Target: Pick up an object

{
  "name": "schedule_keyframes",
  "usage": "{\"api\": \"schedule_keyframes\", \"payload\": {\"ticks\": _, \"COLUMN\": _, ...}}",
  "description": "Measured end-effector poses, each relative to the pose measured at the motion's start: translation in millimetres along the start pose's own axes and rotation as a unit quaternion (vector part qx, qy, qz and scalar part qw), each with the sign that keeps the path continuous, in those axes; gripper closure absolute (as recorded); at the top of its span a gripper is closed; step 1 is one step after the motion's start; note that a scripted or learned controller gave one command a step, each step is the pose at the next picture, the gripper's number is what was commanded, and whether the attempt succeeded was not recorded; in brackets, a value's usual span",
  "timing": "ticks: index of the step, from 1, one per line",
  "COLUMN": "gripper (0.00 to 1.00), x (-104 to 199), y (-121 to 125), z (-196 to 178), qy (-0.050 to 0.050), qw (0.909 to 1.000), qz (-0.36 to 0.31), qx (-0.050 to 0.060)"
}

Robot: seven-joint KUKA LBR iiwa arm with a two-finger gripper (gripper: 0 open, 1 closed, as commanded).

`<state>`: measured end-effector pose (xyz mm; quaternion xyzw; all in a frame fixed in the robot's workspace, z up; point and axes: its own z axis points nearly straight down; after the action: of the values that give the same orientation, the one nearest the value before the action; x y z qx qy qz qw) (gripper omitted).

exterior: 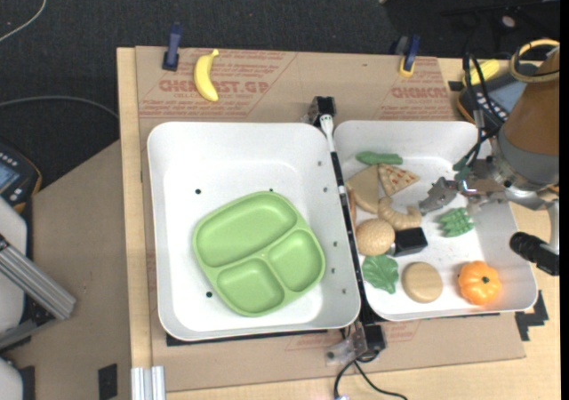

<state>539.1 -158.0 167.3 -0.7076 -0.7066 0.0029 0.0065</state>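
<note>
The right-hand shallow white plastic bin point(462, 135) holds a scatter of small toy foods, and the grey metal gripper point(437, 196) hangs low over its middle, just beside the ruffled green plastic leaf point(456, 222). Whether the jaws stand open or closed I cannot tell; nothing is seen between them. The leaf looks light, thin and a little flexible, best pinched across its narrow width. The round orange toy pumpkin point(480, 284) nearby looks hard and smooth, likelier to slip
</note>
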Motion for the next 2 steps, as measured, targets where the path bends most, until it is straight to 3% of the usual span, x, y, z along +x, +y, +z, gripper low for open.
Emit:
{"api": "schedule_keyframes", "payload": {"ticks": 1, "gripper": 0.0, "x": 10.2, "y": -38.0, "z": 65.7, "qy": -0.004, "qw": 0.9999, "qz": -0.002, "qx": -0.015}}
{"api": "schedule_keyframes", "payload": {"ticks": 2, "gripper": 0.0, "x": 27.0, "y": -44.9, "z": 69.4, "qy": -0.014, "qw": 0.9996, "qz": 0.006, "qx": -0.023}}
